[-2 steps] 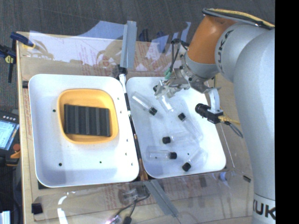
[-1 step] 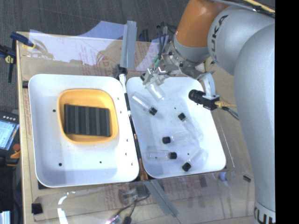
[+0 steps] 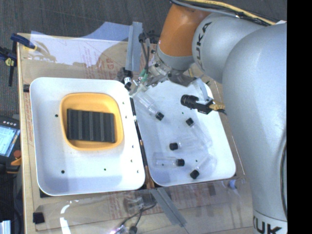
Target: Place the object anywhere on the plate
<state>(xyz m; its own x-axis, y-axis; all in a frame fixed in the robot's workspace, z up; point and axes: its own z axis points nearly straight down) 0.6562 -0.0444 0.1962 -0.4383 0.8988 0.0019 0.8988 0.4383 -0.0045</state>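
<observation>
Where the right bin (image 3: 222, 145) meets its 11 o'clock corner, a clear vial with a black cap (image 3: 150, 108) lies just below the gripper (image 3: 141, 84); jaw spread cannot be told. More capped vials (image 3: 170, 161) scatter toward 5 o'clock. Left bin (image 3: 44, 155): yellow plate (image 3: 91, 101) with dark ridged centre, white margin on all sides.

Plate (image 3: 91, 103): yellow, rounded-rectangular, with a dark ribbed insert, lying flat in the left bin. Objects: clear vials with black caps (image 3: 169, 162), lying scattered in the right bin.
</observation>
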